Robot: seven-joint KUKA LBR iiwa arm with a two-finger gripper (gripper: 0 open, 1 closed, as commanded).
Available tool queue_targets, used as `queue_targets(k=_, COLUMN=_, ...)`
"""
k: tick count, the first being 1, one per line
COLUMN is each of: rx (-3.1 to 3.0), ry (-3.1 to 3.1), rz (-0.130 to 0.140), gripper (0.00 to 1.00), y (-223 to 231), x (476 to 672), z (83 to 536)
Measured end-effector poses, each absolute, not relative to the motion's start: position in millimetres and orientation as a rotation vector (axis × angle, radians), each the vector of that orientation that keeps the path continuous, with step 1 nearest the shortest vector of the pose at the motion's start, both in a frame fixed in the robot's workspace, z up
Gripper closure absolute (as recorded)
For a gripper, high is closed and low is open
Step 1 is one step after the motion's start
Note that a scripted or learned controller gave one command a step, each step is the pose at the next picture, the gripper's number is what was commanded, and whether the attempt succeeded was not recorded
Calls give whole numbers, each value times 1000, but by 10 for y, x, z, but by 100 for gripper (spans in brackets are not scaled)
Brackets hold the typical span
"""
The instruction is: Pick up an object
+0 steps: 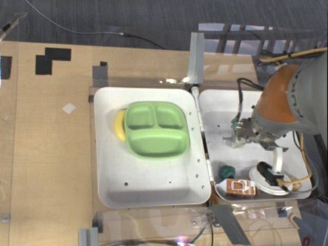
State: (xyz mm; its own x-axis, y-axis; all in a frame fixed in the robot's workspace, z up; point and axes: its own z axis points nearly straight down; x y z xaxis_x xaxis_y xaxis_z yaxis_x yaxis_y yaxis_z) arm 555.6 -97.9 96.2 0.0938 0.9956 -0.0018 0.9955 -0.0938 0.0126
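A grey robot arm with an orange band (pixel 287 101) reaches in over the right-hand shallow white bin (pixel 220 106), its gripper (pixel 237 137) low above the bin's bare middle floor. At this slant, whether the gripper is spread wide or drawn narrow cannot be told, and nothing can be seen in its grasp.

The nearest candidates lie toward the bin's front edge. A small dark green lump (pixel 227 170) sits near the gripper but apart from it, and an orange-and-white carton (pixel 241 187) rests just beside the lump against the front wall.

In the left-hand shallow white bin (pixel 148 183), a light green divided plastic plate (pixel 156 129) lies flat. A yellow curved object (pixel 119 124) is tucked against the plate's left rim, well apart from the arm.

By this showing the pick is not yet made. The arm has a position over the right bin, but every object sits on a bin floor. Closing on one item and raising it clear appear to be left, and the dark green lump looks the likeliest choice.
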Motion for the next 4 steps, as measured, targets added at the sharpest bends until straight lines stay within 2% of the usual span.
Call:
queue_targets(k=1, rx=2316, ry=2108, rz=11, gripper=0, y=-979, x=5555, z=961)
queue_targets(k=2, rx=2315, ry=2111, rz=10, gripper=100, y=-977, x=5568, z=1036)
queue_targets(k=3, rx=2315, ry=2111, rz=10, gripper=0, y=-977, x=5568, z=1036)
queue_targets(k=4, rx=2235, ry=2190, rz=16, gripper=0, y=-952, x=5103, z=881)
